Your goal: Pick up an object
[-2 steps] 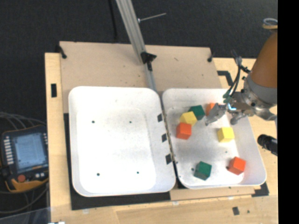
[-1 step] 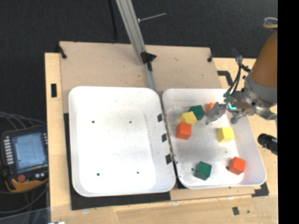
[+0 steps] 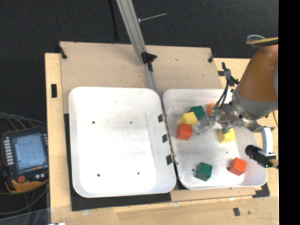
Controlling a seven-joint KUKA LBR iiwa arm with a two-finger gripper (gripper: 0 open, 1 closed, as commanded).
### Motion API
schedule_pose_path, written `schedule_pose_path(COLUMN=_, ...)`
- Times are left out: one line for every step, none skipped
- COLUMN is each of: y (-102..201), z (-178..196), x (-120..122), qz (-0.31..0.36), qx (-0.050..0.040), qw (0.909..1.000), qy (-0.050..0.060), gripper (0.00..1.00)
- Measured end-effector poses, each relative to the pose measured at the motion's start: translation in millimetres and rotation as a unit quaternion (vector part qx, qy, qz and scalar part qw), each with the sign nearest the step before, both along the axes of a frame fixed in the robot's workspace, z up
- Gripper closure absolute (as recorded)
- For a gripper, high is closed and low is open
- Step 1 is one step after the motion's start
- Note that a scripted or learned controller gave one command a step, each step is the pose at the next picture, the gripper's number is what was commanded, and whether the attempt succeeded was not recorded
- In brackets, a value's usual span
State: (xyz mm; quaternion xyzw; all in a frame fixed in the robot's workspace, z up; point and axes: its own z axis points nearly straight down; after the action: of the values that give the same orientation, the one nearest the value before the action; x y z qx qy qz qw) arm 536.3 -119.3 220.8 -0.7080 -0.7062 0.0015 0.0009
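Observation:
The right bin holds several small blocks. A yellow block, a green block and an orange-red block cluster near its left side. Another yellow block lies mid-bin, a green block and an orange block sit toward the front, and an orange block peeks out at the back. My gripper hangs over the middle of this bin, just right of the cluster, with nothing visibly held.
The left bin lies beside the right one. A slanted metal rail runs down to the bins' shared back edge. A tablet-like pendant rests off the bench at far left.

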Motion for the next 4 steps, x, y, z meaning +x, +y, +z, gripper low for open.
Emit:
schedule_pose_path(y=2.6, z=-47.3, x=-8.3, qz=0.0, qx=-0.0001, qw=1.0, qy=0.0, gripper=0.0)
schedule_pose_path(y=0.6, z=-103.2, x=-19.4, qz=0.0, qx=0.0001, qw=1.0, qy=0.001, gripper=0.0)
schedule_pose_path(y=0.3, z=-89.1, x=-16.1, qz=-0.003, qx=0.0003, qw=1.0, qy=-0.004, gripper=1.0)
schedule_pose_path(y=1.0, z=-26.9, x=-19.4, qz=0.003, qx=-0.0004, qw=1.0, qy=-0.006, gripper=1.0)
